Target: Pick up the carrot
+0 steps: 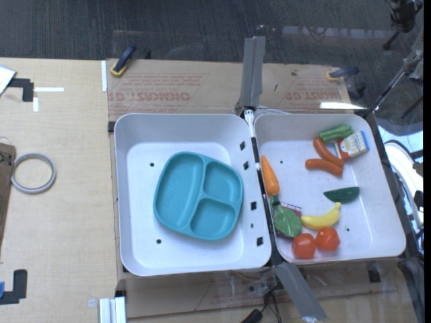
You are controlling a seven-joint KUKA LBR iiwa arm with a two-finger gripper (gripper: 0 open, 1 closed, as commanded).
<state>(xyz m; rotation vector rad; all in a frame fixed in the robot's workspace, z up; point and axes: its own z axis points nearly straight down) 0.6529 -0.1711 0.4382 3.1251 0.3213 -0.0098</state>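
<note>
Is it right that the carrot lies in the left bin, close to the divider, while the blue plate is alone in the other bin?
Not quite. The camera view shows the carrot in the right bin, close to the divider. The blue plate, with its three compartments, is alone in the left bin.

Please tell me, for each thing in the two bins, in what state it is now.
Carrot: lying at right bin's left wall, not held.
Plate: flat in left bin.
Banana: lying, touching nothing.
Tomatoes: side by side, touching.
Sausages: lying together.
</note>
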